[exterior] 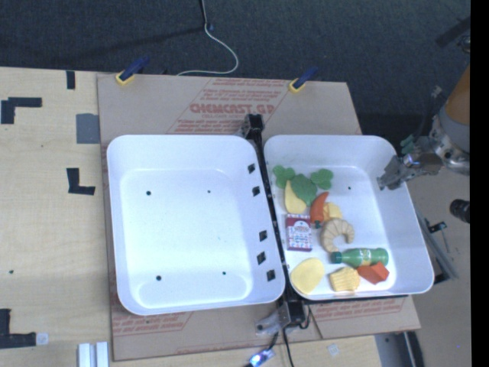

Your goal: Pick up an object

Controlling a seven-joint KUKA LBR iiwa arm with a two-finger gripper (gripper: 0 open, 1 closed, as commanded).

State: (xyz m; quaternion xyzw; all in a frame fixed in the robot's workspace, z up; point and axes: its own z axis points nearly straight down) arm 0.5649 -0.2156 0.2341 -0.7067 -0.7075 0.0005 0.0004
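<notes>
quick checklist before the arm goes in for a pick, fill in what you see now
1. Objects to pick: ok. The right bin holds a green bottle, a croissant, a red card and other toy foods.
2. Gripper position: ok. It sits over the right bin's right rim, apart from the pile.
3. Gripper free of objects: ok. Nothing shows at its tip.
4. Finger opening: cannot tell at this size.
5. Easy target: not ok. The items crowd together along the left and near sides; the bottle touches a red piece.
6. Left bin in the way: ok, it lies far from the gripper.
</notes>
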